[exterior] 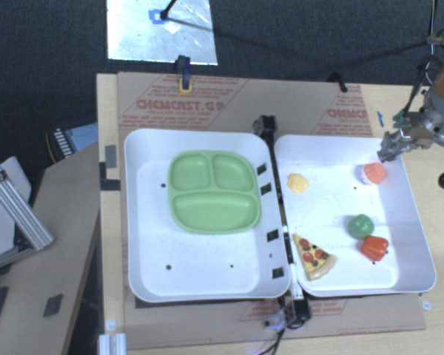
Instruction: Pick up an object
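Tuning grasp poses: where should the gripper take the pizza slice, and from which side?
Probably across the pizza slice near its wide crust end, from straight above: it lies flat in the right bin, close to the left wall, so a side approach looks blocked.

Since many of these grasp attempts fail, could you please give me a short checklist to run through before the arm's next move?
1. Gripper position: at the right bin's far right corner, beside the pink-orange object: ok.
2. Finger state: too small and blurred to read: cannot tell.
3. Anything held: nothing visible between the fingers: not ok yet.
4. Nearest target free of neighbours: the pink-orange object sits apart from the other items: ok.
5. Other candidates reachable: yellow piece, green ball touching the red pepper, and pizza slice all lie in the right bin: ok.
6. Green plate in the left bin, away from the arm: ok.
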Available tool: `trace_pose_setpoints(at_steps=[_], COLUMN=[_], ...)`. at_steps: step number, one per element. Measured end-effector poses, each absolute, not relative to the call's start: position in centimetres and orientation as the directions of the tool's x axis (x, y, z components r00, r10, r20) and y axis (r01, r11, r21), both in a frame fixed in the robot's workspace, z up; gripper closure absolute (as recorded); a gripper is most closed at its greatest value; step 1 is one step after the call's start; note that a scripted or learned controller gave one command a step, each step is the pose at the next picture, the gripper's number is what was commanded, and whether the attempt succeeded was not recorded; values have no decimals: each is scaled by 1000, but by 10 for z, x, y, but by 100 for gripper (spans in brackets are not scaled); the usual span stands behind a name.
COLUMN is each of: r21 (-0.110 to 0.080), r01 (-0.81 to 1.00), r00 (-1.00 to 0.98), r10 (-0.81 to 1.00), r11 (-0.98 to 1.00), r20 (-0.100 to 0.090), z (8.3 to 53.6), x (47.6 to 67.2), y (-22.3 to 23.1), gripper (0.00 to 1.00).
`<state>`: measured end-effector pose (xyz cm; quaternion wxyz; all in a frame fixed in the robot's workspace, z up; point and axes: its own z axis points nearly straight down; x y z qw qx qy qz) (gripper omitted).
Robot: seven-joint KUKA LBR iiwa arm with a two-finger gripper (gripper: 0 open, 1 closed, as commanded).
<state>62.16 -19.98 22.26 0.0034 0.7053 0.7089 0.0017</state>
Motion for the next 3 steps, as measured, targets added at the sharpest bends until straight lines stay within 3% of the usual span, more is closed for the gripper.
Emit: trace_pose_setpoints(at_steps=[2, 3], r21=[5, 1], r01=[1000, 1000], r00=[-5, -9], r10=[1000, 1000], r11=[5, 9], r20=[-1, 1], z=[302, 284], x=[633, 636], y=[-196, -139], gripper=[100, 100])
